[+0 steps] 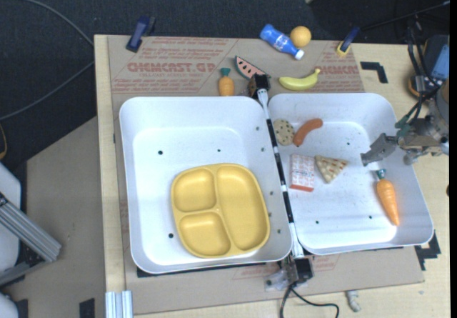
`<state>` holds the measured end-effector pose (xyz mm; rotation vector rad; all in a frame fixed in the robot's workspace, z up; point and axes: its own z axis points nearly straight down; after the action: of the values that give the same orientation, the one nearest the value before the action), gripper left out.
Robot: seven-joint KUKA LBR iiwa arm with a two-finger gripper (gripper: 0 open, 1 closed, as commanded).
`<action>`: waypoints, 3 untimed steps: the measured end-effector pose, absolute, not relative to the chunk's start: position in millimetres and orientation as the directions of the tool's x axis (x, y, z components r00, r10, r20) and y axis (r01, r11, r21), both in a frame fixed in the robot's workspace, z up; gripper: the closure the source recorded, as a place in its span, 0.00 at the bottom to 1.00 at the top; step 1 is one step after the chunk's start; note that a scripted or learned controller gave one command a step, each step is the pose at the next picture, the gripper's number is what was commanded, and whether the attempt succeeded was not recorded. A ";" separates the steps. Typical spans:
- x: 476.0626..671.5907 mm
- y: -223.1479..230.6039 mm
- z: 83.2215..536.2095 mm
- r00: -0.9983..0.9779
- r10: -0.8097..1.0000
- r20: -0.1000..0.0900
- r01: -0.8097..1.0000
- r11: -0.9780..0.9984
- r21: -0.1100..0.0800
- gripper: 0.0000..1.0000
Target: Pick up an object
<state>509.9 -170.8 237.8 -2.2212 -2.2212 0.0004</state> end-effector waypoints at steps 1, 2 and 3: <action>548.6 -223.5 186.4 0.001 1.000 -0.002 1.000 -0.001 0.001 0.00; 528.6 -220.8 94.4 -0.003 1.000 0.004 1.000 0.003 0.000 0.00; 493.1 -220.2 84.2 -0.003 1.000 0.008 1.000 0.003 -0.003 0.00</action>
<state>493.1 -220.2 84.2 -2.2126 -2.2192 -0.0047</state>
